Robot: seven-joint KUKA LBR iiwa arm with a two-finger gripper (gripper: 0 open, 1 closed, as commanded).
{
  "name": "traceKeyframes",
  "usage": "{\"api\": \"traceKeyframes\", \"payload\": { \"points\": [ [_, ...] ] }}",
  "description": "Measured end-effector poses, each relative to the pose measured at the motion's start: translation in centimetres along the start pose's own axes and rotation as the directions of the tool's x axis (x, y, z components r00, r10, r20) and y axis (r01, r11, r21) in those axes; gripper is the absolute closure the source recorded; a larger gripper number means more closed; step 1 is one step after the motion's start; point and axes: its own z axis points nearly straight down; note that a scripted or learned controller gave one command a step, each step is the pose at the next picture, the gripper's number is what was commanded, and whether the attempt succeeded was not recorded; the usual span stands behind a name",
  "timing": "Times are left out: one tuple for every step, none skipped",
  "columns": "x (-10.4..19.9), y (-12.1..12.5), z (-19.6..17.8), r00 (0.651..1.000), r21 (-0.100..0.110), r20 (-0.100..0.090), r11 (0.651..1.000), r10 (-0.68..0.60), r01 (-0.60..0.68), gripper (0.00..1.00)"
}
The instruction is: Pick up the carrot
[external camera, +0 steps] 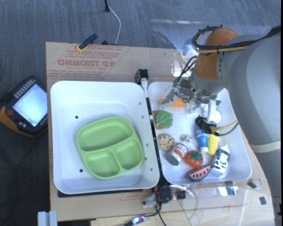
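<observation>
A: Carrot (178,103): one item, orange, in the right bin (240,166), far end. It lies directly under the tool (183,97), part hidden by it.

B: Tool state?

A: Cannot tell whether it is apart or together; the wrist blocks the view. No hold on the carrot can be confirmed.

B: Neighbours?

A: Green leafy piece (163,118), just nearside-left of the tool. Cookie (165,141), small can (178,152), tomato (195,158) and watermelon slice (200,172) further toward the near end. Green divided plate (111,147) in the left bin (61,126), well apart.

B: Handling note?

A: My judgement: straddle the carrot across its narrow width, seat low, close firmly, lift straight up, clear of the leafy piece.

B: Legible markings?

A: Cardboard (87,62) on the tabletop, beyond the left bin, carries red print too blurred to read with confidence. Nothing else is readable.
</observation>
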Motion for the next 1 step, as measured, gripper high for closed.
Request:
{"api": "traceKeyframes", "payload": {
  "points": [
    [-5.55,1.84,0.75,1.000,0.006,-0.004,1.000,-0.004,0.004,0.00]
  ]
}}
